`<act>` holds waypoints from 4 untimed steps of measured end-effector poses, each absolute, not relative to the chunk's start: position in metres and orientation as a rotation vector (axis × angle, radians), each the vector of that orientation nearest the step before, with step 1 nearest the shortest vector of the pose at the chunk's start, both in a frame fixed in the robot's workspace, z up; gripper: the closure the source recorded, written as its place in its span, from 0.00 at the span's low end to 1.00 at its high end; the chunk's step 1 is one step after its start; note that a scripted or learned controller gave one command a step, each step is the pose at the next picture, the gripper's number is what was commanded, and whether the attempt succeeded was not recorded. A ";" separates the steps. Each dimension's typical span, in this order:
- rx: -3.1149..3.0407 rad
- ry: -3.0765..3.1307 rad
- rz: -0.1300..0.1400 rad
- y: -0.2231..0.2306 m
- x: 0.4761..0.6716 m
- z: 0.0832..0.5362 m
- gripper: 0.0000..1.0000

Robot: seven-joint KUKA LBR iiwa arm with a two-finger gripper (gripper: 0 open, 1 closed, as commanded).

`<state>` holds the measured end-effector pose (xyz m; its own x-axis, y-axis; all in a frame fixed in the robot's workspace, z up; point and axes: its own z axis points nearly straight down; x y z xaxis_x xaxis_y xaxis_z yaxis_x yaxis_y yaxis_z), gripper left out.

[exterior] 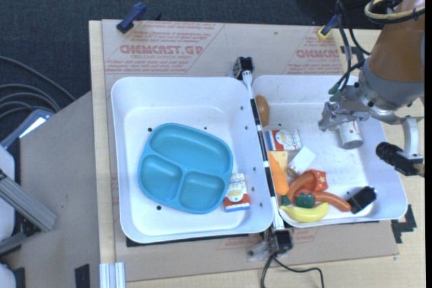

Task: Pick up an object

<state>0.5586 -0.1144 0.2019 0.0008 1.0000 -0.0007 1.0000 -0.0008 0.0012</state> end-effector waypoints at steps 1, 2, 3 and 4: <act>2.222 2.221 0.000 -0.114 0.558 0.201 0.00; 2.221 2.222 0.000 -0.107 0.608 0.100 0.00; 2.220 2.222 0.001 -0.091 0.643 0.085 0.00; 2.218 2.221 0.001 -0.091 0.644 0.095 1.00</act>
